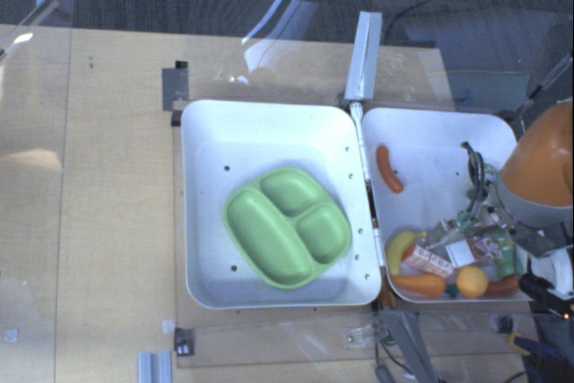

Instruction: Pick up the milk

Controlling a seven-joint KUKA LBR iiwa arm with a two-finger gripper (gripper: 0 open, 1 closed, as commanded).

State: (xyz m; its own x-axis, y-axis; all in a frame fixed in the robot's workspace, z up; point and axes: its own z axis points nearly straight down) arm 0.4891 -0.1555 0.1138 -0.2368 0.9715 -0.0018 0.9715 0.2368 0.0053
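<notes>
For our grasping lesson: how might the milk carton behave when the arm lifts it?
The carton lies flat among other food, so it probably won't roll. Its boxy card body looks light and may dent if squeezed. The orange beside it could get nudged.

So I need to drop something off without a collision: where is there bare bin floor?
Left bin: bare along the walls around the green plate. Right bin: bare upper floor beside the sausage. Its lower end is crowded with food under the gripper.

No text can be read. The carton (pixel 432 263) in the right bin (pixel 421 139) bears red and white print, too small and blurred to make out.
</notes>
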